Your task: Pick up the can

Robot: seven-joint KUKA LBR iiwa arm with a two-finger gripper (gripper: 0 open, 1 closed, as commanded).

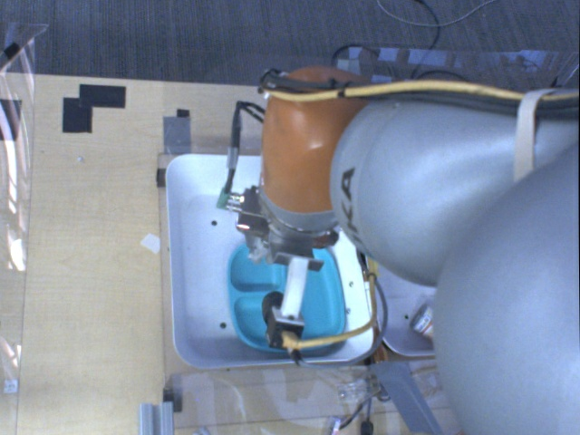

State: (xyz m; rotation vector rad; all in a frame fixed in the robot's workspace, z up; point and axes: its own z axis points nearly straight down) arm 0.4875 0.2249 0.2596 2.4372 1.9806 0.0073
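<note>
Gripper: hangs below the orange band, low over the left bin; seen from above, so whether it is open or closed cannot be told; nothing is seen held in it
Tray: a teal plastic divided tray lies right under the gripper, filling the 5 o'clock part of the left bin
Left bin: shallow white plastic bin; its bare floor shows toward 9 o'clock of the tray
Can: silver metal can, only a small shiny patch showing past the arm's edge; at 4 o'clock from the gripper and apart from it, in the right bin; long axis and heading cannot be told
Right bin: shallow white bin, mostly hidden by the grey arm
Bench: pale wooden bench top; black L-shaped mark at 10 o'clock
</note>
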